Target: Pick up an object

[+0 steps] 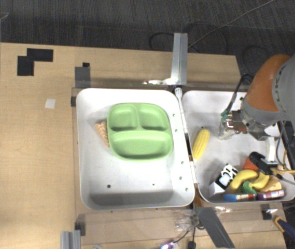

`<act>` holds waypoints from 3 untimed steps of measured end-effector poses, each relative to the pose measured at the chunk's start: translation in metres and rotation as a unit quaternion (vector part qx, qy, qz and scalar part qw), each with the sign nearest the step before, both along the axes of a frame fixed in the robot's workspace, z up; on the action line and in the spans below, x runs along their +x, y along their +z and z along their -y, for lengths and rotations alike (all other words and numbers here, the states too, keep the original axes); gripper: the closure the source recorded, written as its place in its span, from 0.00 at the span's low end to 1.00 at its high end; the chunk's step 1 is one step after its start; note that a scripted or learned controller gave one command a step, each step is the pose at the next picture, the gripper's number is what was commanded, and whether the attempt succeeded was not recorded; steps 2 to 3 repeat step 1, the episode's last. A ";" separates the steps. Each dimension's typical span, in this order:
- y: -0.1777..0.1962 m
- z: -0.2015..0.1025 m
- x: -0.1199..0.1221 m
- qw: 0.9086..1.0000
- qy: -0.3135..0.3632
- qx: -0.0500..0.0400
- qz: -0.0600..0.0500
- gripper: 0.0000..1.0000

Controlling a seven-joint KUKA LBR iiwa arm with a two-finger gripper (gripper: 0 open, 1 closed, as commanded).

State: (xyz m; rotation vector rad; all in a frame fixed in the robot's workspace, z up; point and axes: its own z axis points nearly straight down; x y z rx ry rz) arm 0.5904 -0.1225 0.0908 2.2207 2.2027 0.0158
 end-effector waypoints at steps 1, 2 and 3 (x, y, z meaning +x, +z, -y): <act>0.000 0.002 -0.001 1.000 -0.001 -0.001 0.000 0.00; 0.000 0.002 -0.001 1.000 -0.001 -0.001 0.000 0.00; 0.000 0.002 -0.001 1.000 -0.001 -0.001 0.000 0.00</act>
